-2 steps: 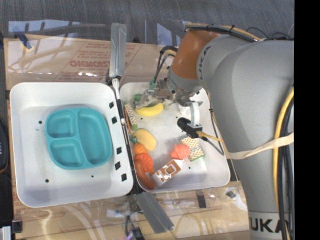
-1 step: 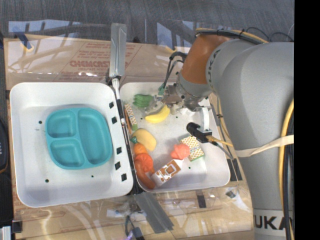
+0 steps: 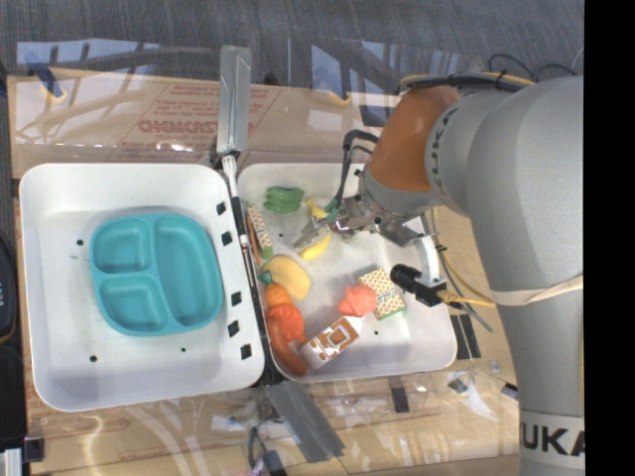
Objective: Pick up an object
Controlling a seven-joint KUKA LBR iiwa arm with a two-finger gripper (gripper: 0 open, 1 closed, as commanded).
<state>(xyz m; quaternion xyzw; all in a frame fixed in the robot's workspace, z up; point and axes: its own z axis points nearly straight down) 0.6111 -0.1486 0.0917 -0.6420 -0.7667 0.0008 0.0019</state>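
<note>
Reaching into the right shallow white bin (image 3: 429,350) from the surface's right edge, the pincer (image 3: 327,228) hung low over the bin's far half, just beside a small yellow banana-shaped toy (image 3: 317,247). How far it was open could not be told, and nothing showed between its tips. A green ridged toy (image 3: 284,199) lay near the bin's far-left corner. A good pick probably called for centring on the banana and closing fully before lifting. The left bin held a teal divided plastic tray (image 3: 156,272).
</note>
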